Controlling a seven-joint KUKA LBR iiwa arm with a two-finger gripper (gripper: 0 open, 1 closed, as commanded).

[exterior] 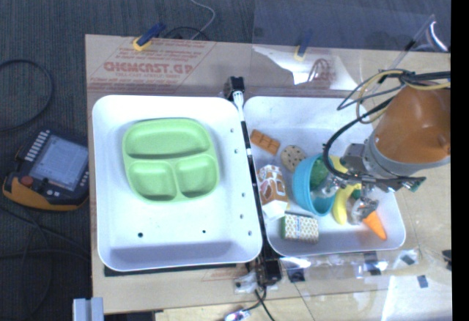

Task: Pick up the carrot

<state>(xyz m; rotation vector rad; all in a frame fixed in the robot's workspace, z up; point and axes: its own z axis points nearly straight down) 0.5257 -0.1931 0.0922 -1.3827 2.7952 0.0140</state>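
A: Hovering low over the right bin (pixel 253 118), the gripper (pixel 357 198) sits just beside the carrot (pixel 375 224). Why there?

B: The carrot lies in that bin's near right corner, tip toward the wall, so the arm has to come down close to the rim.

A: Are the fingers apart or together?

B: I cannot tell; clutter hides them. Nothing shows the carrot between them.

A: What crowds it?

B: A banana (pixel 341 206) and a blue bowl (pixel 308 186) are just left. The green tray (pixel 171 157) sits alone in the left bin (pixel 102 187), well apart.
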